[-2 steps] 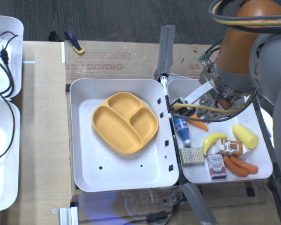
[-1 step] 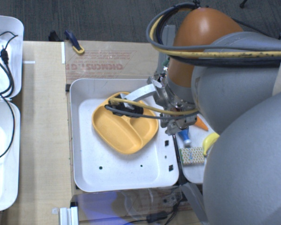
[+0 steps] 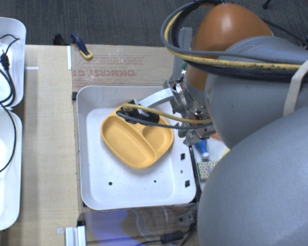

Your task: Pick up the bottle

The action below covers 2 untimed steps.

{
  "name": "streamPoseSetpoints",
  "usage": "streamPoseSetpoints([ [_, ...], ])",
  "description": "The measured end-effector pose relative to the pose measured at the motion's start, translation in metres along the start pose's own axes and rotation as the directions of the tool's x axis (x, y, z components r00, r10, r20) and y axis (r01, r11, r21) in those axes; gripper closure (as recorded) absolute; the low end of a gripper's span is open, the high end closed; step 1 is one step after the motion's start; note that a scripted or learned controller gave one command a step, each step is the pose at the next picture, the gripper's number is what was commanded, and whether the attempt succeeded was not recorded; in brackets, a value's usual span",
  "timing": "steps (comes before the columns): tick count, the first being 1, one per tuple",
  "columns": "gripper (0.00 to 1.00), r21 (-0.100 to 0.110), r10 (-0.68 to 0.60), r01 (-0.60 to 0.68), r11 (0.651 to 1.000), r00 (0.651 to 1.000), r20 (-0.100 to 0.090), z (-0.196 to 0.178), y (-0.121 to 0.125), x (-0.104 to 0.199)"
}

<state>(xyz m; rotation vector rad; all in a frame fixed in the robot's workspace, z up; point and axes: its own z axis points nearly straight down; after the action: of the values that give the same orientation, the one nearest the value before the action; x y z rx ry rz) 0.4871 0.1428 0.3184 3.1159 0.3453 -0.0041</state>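
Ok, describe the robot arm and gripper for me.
The arm is bulky, rounded and grey, with an orange band above the wrist. Black and yellow cables loop around it, and a pale strap crosses its casing. The gripper end is silvery metal.

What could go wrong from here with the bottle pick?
1. The small blue-and-white item, possibly the bottle, lies close against the white bin's wall just below the pincer, so a grasp may strike the wall or slip.
2. The yellow divided plastic plate sits near the pincer and could be bumped.
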Motion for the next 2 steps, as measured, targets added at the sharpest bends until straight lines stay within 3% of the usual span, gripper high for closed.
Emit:
streamPoseSetpoints([
  [2,1.00,-0.007,0.008,-0.008,1.000,1.000,0.004,-0.0169,0.0030,0.0012],
])
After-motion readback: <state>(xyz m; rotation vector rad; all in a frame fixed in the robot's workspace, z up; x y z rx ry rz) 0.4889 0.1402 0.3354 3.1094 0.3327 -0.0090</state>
